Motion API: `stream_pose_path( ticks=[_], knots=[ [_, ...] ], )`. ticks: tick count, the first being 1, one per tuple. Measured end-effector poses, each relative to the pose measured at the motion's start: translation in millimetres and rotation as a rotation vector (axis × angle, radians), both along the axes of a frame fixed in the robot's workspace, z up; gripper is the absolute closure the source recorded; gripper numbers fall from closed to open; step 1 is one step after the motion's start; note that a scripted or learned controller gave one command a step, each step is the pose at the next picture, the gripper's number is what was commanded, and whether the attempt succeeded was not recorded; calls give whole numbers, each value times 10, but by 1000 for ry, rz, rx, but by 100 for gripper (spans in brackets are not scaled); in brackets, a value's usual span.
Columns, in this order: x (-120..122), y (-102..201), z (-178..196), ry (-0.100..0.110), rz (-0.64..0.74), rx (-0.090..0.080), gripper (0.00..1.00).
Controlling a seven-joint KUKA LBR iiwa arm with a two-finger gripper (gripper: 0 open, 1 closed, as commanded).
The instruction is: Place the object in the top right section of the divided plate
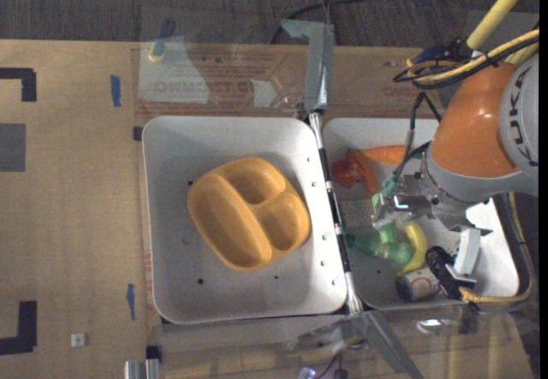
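Observation:
The orange-yellow divided plate [248, 213] lies in the left bin [171, 155], with one long section and two smaller ones, all bare. My gripper [387, 203] hangs low over the middle of the right bin [501, 279], far from the plate. Right under and beside it lie a green object [384, 246] and a yellow banana-like piece [415, 242]. A red object [351, 170] and an orange carrot-like piece [385, 154] lie just behind the gripper. The arm hides much of the right bin's far side.
A small can [416, 286] with a pale label lies near the right bin's front wall. The ridge where the two bins meet [330, 215] runs between the gripper and the plate. Brown cardboard bench top [68, 198] spreads to the left.

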State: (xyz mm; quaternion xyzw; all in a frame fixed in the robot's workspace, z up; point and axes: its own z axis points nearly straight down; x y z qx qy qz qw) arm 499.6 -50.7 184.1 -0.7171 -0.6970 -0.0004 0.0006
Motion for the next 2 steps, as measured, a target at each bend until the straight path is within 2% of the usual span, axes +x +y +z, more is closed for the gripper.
stream_pose_path(
  ticks=[1, 2],
  knots=[
    [-204, -223, 94, 2, 233, 0, 100],
    [-58, 505, 406, -2, 257, -2, 100]
  ],
)
